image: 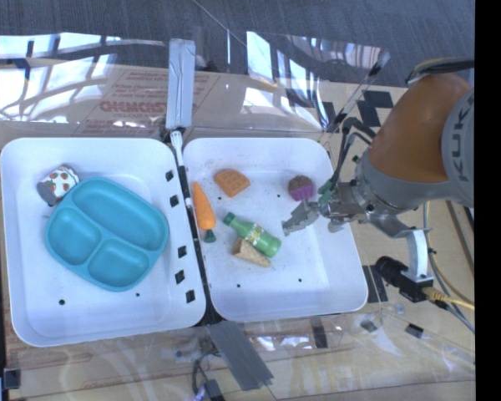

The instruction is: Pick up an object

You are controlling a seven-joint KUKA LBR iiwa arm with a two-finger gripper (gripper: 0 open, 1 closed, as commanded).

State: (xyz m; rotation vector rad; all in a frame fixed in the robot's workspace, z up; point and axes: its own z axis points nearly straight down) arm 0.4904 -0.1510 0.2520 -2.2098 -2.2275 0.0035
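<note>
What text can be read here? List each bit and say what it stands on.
"KU", white letters running up the arm's orange band, cut off at the edge.
Red print on the cardboard behind the left bin: a big word starting "CHEM", the rest blurred under glare.
Green bottle in the right bin: label too small to read.
</note>
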